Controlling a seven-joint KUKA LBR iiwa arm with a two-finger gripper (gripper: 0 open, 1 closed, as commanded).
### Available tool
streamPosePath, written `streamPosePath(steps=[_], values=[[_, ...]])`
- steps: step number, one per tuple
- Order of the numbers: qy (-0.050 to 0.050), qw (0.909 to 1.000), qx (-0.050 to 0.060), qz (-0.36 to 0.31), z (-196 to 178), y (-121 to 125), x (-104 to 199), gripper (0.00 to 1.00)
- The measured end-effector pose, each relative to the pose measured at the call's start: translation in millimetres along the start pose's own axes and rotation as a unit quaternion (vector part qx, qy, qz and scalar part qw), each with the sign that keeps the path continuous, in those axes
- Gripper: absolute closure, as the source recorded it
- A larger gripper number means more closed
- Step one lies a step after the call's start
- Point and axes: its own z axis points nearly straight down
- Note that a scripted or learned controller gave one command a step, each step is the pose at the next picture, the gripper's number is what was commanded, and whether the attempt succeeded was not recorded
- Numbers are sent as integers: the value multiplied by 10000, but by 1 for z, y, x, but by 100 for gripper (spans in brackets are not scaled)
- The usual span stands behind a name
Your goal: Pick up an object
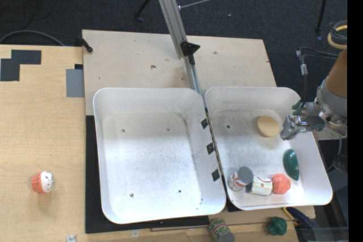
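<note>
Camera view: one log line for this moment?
gripper: over right bin, beside tan disc | holding: nothing seen | green piece, red ball at near edge

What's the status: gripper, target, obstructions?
Gripper low over right bin, finger state unclear. Tan round object beside it, not held. Green object close below.

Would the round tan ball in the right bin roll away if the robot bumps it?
Probably. The round tan ball looks smooth with no flat side, so a nudge from the gripper beside it could send it rolling. The right white bin has bare floor around it, so nothing nearby would stop it until the wall. It may also slip between fingers.
</note>
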Motion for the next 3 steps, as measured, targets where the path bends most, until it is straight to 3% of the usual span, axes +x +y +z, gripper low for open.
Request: streamPosePath(steps=[3], values=[[16, 10000, 38, -21, -7, -14, 168, 100]])
